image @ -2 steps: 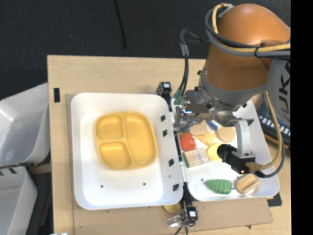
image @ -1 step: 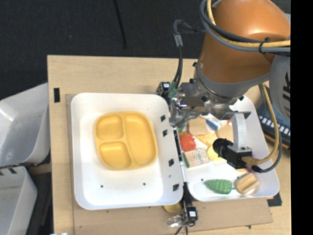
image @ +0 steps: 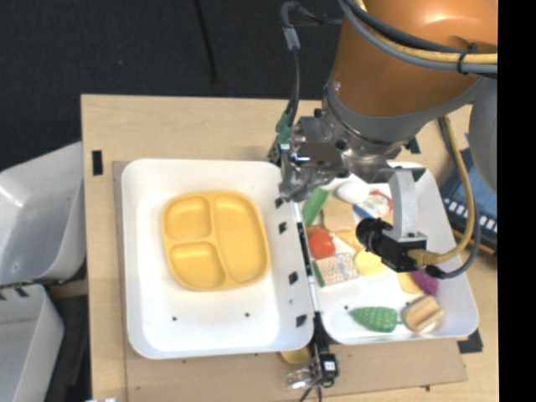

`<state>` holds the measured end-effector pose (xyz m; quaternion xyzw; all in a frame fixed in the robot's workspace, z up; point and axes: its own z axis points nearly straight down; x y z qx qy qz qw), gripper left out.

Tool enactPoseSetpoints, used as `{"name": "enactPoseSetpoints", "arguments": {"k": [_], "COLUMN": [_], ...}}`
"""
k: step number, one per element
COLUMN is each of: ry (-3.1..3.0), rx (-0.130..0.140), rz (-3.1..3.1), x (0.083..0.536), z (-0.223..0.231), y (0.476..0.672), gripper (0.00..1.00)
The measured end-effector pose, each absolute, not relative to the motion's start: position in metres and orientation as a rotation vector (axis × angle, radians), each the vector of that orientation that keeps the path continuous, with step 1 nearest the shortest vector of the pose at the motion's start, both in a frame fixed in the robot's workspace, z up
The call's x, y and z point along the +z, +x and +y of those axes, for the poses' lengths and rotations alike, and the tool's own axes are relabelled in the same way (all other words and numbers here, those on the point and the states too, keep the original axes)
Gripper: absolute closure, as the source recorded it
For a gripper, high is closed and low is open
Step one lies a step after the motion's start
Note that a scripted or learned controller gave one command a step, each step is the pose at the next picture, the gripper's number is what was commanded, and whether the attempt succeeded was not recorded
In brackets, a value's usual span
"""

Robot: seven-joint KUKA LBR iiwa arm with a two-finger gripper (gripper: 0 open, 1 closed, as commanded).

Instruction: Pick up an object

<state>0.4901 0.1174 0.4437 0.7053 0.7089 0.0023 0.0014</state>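
Camera view: no writing legible on yellow tray.

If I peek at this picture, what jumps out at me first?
The big orange and grey robot arm fills the top right, leaning down over the right bin. Next comes the bright yellow divided plate, sitting alone in the middle of the left bin. The right bin is crowded with small colourful things, like a green bumpy piece near its front edge and a red piece beside the divider.
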Motion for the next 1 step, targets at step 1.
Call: {"name": "enactPoseSetpoints", "arguments": {"k": [1], "ry": [2.22], "rx": [0.002], "rz": [2.221], "x": [0.4624], "z": [0.1004], "y": [0.4899], "gripper": [1.0]}}
